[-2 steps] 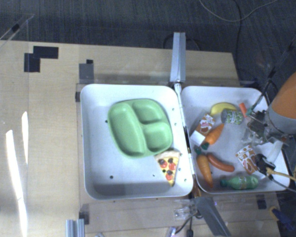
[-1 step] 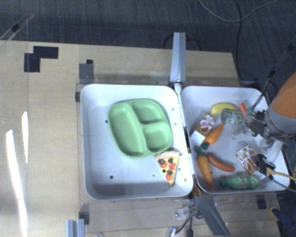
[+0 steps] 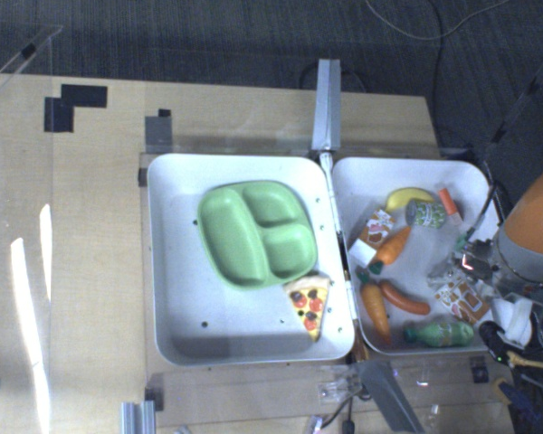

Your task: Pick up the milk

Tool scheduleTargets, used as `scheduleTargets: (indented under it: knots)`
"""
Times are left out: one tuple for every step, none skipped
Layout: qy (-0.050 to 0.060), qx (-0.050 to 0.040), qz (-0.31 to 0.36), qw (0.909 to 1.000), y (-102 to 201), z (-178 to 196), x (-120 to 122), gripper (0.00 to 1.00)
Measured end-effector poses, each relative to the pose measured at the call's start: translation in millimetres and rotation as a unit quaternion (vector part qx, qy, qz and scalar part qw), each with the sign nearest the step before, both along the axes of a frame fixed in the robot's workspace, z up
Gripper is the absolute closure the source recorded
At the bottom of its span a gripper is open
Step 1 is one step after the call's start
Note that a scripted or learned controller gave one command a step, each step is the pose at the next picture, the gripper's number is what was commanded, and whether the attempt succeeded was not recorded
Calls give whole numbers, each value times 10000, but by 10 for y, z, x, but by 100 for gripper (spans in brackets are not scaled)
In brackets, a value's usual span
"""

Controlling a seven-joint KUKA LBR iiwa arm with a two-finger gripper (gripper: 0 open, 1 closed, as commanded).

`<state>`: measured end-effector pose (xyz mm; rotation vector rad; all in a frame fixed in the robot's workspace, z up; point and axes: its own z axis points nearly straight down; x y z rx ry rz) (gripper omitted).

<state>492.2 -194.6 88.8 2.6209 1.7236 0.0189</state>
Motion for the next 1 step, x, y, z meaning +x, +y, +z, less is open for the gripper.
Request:
scheduleTargets:
  knots:
    - [-89, -21, 24, 10000, 15, 133, 69, 100]
